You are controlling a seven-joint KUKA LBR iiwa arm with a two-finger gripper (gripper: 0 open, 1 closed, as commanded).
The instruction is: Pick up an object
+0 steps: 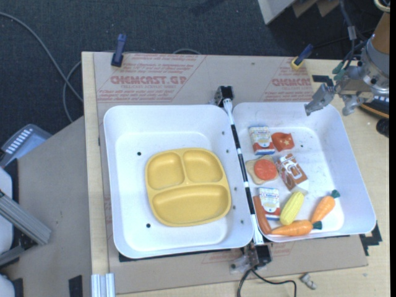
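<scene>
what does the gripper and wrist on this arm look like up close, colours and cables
The gripper is pale grey metal with two slim, angular fingers. Above it sits a rounded silver-grey wrist housing with an orange band at the top edge of the view. Thin dark cables run along the wrist. No markings are legible.

- The worktop (185, 73) is filling the middle of the frame, a brown board with red lettering printed along its upper part.
- Two white bins are sitting on it side by side, touching along a black seam at the centre: the left bin (124, 135) and the right bin (352, 184).
- A blue clamp (118, 49) is gripping the board's upper left edge.
- Another blue and yellow clamp (302, 55) is sitting at the upper right edge.
- A black clip (224, 94) is lying at the top of the seam between the bins.
</scene>
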